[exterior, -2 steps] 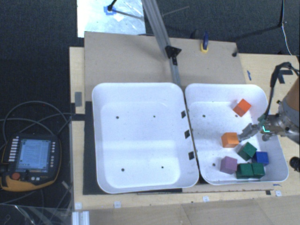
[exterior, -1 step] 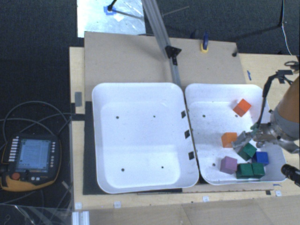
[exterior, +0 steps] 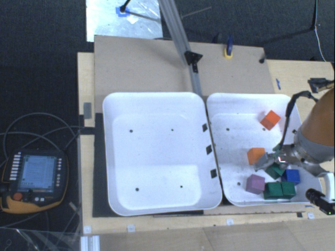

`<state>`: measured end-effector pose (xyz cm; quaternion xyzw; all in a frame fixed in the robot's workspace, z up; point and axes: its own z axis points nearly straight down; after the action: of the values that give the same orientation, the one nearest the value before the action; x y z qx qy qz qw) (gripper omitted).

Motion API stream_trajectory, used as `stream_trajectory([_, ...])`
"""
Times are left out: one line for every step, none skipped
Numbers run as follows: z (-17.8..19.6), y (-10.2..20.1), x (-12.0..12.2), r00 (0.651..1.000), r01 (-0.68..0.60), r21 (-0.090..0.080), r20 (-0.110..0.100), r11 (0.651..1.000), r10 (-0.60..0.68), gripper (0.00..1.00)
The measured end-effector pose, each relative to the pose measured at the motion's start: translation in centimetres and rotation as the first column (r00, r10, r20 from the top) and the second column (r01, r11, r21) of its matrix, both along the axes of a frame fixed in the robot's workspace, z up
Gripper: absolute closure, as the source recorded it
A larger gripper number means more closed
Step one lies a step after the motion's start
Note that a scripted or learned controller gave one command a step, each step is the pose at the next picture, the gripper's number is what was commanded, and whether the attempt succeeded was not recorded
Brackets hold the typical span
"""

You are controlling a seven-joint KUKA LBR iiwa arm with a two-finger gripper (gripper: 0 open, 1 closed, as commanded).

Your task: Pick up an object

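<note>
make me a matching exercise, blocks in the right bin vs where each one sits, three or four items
Things:
1. orange block, upper
2. purple block
3. blue block
4. large green block

Places:
A. at the near edge of the right bin, just right of the purple one
B. alone toward the far side of the bin
C. near the front, leftmost of the cluster
D. directly above the large green one, beside the end effector

Pairs: 1-B, 2-C, 3-D, 4-A
</note>
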<state>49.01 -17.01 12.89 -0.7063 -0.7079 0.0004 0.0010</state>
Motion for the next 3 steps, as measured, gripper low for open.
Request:
stream_trajectory([-1.4,-0.4,0.7,1.0,0.0,-0.012,0.025,1.0,0.001,0.0])
stream_trajectory([-0.4,-0.5,0.8,1.0,-0.001,-0.014,0.029,1.0,0.002,1.0])
stream_trajectory([5.7,-1.1,0.6,1.0,-0.002,-0.004,0.011,1.0,0.002,1.0])
